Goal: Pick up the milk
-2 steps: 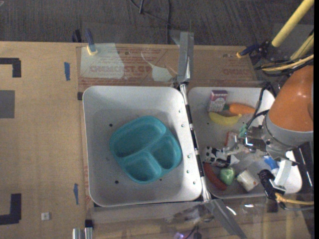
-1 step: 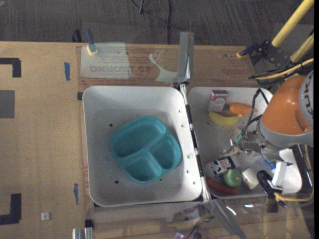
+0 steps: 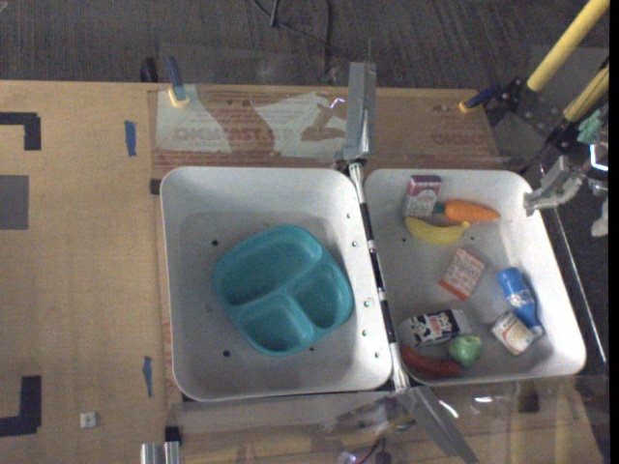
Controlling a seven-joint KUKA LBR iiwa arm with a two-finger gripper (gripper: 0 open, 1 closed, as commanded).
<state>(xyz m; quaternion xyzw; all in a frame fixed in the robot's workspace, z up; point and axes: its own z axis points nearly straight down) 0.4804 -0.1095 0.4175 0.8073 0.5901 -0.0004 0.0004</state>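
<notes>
At the right edge of the right bin (image 3: 571,303), the gripper (image 3: 553,189) is seen above the rim, well apart from the milk (image 3: 433,328). Whether it is wide or narrow cannot be told, and nothing is seen held in it. The milk is taken to be the small black-and-white carton lying on its side near the bin's lower left corner, just beside an apple (image 3: 466,348) and a red pepper (image 3: 430,363). The task is judged barely begun: the milk is not yet reached, gripped or lifted. The whole approach across the bin, the descent, the grasp and the lift are left.

Other things are scattered in the same bin: a pink carton (image 3: 422,196), a carrot (image 3: 471,211) and a banana (image 3: 435,230) at the top, a red-and-white box (image 3: 463,273) in the middle, a blue bottle (image 3: 517,296) and a can (image 3: 513,333) to the right. A teal tray (image 3: 282,288) is held in the left bin (image 3: 184,259).

Both bins are borne by a tan bench (image 3: 77,259) marked with blue tape and black corner marks. A clear sheet is laid behind the bins. Dark floor (image 3: 116,17) with a loose cable is seen beyond the bench.
</notes>
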